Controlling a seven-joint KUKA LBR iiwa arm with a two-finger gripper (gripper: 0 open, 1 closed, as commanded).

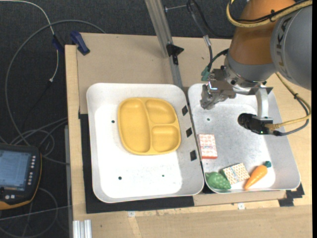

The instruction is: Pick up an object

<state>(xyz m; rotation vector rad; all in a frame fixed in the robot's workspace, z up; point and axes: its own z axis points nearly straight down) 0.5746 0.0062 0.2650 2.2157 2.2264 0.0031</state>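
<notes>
My gripper (210,101) hangs over the far left part of the right bin (237,133), above bare floor, with nothing seen between its fingers. A red-and-white box (207,146) lies near that bin's left wall, below the gripper. At the bin's front edge lie a green toy vegetable (218,180), a patterned yellow packet (235,173) and an orange carrot (256,176). All of these are well apart from the gripper.
The left bin (143,182) holds a yellow divided plate (148,125). A metal post (161,24) rises between the bins at the back. A black cable fitting (252,123) hangs off the arm over the right bin. A tablet (17,175) lies off the bench at left.
</notes>
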